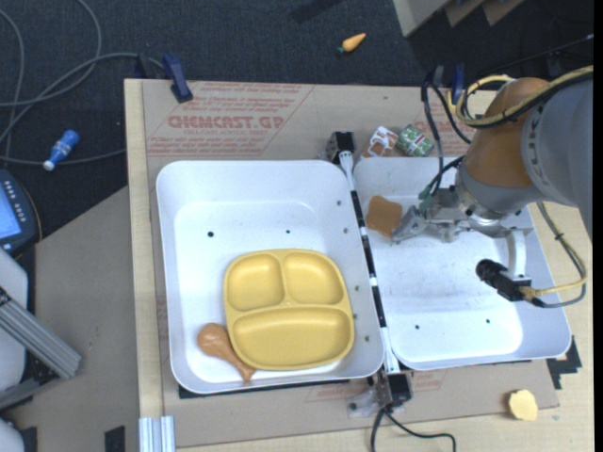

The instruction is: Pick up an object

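- The gripper (407, 226) hangs low over the right bin (452, 332), near that bin's far left corner; I cannot tell how it is set, open or closed.
- A brown, flat object (382, 214) lies in the right bin by its left wall, just beside the gripper tip.
- A yellow divided plate (286, 309) sits in the left bin (236, 205), toward its near edge.
- An orange-brown drumstick-shaped toy (222, 345) lies at the plate's near left corner, partly tucked under it.
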